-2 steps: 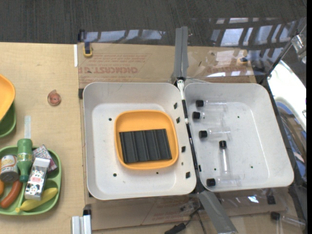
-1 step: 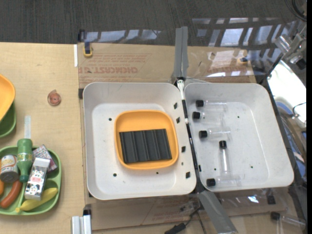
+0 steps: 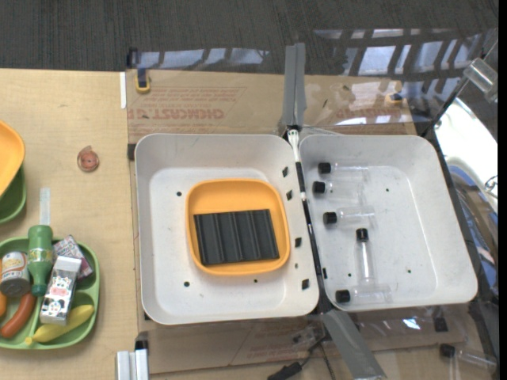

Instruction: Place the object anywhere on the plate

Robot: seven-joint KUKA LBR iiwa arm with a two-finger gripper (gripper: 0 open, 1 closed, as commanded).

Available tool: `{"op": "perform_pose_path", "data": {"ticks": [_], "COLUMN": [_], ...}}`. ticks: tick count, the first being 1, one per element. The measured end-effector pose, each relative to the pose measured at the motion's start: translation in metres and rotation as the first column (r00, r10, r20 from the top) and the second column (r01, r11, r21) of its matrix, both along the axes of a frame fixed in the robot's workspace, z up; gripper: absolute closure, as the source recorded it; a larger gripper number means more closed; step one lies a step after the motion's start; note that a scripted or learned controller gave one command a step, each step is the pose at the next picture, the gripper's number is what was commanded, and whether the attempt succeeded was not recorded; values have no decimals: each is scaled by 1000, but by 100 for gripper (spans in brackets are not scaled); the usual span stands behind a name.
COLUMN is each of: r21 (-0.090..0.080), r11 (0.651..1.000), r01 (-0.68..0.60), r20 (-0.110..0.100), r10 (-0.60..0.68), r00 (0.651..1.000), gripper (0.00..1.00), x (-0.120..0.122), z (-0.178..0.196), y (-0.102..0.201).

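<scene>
Ribbed black block (image 3: 237, 237) flat on orange plate (image 3: 201, 202) in left bin (image 3: 158, 236); clear vials (image 3: 364, 252) in right bin (image 3: 428, 236).

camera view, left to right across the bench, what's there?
Green plate of toy food → left white bin holding the orange plate with a dark ridged block on it → right white bin with clear black-capped vials.

Orange plate (image 3: 238, 199) holding a ribbed black block (image 3: 237, 237) in the left white bin (image 3: 158, 236), clear black-capped vials (image 3: 360, 252) scattered in the right bin (image 3: 432, 236), green tray of toy food (image 3: 47, 295) on the desk (image 3: 63, 117)
</scene>
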State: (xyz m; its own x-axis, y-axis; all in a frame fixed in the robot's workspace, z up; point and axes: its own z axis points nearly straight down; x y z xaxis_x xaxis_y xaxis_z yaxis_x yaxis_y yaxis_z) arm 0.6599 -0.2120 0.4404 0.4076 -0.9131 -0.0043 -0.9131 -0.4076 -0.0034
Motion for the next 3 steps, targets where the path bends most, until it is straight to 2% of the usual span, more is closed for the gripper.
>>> {"op": "perform_pose_path", "data": {"ticks": [1,2,3], "r21": [1,-2,0], "r11": [971,863,733], "r01": [-241,-505,-680], "r20": [-2,2,0], "r10": [241,505,680], "r00": [971,863,733], "gripper": [100,100,100], "x": [0,0,-1], "z": [-8,1,-235], "y": [36,0,96]}}
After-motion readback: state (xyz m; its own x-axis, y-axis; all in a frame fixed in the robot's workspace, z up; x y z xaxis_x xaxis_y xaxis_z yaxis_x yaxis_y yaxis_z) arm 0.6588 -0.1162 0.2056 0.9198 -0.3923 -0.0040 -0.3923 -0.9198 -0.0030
